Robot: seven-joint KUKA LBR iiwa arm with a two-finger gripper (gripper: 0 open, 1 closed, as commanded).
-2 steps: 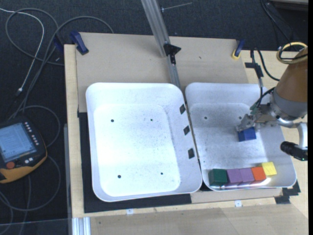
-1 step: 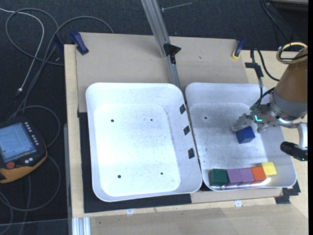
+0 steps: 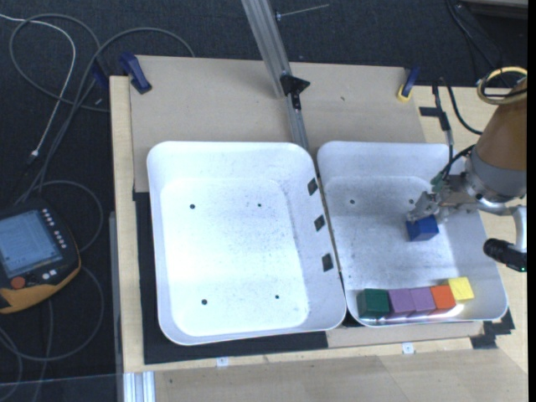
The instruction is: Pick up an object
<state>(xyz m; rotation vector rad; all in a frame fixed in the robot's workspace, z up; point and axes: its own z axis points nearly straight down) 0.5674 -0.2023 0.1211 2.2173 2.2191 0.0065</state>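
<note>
A: How much room is there?
B: The shallow white left bin (image 3: 230, 241) is bare floor. The shallow white right bin (image 3: 377, 249) has a row along its near rim: green block (image 3: 374, 301), purple block (image 3: 409, 300), orange block (image 3: 443, 296), yellow block (image 3: 461, 289).
A: The target?
B: The small blue cube (image 3: 422, 227) sits mid-bin, touching the grey two-finger gripper (image 3: 433, 207) just above it; whether it's gripped, I cannot tell.

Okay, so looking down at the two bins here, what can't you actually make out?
- Grip: the end effector sits at the small blue cube; the overhead slant hides whether they touch.
- Arm: the grey arm with orange band is cut off by the right edge.
- Handheld pendant screen: too small to read.
</note>
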